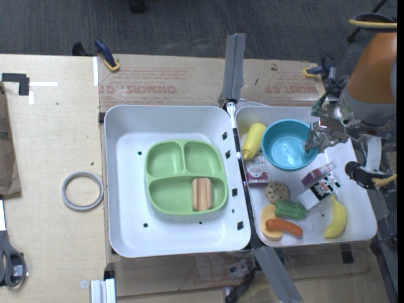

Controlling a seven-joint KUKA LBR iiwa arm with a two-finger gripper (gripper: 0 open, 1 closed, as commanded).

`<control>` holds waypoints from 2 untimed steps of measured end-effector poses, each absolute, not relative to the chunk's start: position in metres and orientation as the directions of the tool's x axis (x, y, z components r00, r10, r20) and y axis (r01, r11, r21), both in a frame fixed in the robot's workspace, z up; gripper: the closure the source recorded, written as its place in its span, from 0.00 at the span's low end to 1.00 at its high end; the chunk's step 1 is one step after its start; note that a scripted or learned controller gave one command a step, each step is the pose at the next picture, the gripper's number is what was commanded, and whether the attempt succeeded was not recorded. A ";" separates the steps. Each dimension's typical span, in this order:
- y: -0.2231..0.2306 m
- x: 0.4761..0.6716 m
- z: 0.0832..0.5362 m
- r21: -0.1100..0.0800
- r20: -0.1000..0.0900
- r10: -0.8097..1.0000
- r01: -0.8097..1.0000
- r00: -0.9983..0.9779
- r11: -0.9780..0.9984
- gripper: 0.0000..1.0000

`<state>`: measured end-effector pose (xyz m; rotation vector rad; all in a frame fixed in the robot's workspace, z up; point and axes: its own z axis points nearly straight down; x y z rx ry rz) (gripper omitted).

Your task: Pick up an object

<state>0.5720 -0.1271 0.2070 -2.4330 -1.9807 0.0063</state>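
Note:
The right bin (363, 232) holds a blue bowl (287, 147), a yellow bottle (252, 140), a small maroon box (256, 171), a round cookie (276, 192), a green pepper (290, 209), an orange carrot (284, 228) on a yellow slice, a banana (336, 219) and a purple-and-white packet (318, 183). My gripper (314, 141) hangs at the bowl's right rim, fingers pointing down at the bowl's edge. In the left bin (120, 188) lies a green divided plate (183, 175) with a hot dog (201, 194) in its lower compartment.
A grey ring (83, 190) lies on the bench left of the bins. Scissors (11, 267) sit at the lower left corner. Clamps (108, 57) hold the cardboard behind the bins. A metal divider (235, 68) stands between the bins at the back.

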 end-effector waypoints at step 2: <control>-0.036 0.646 0.234 -0.005 -0.003 0.970 0.970 0.244 -0.244 1.00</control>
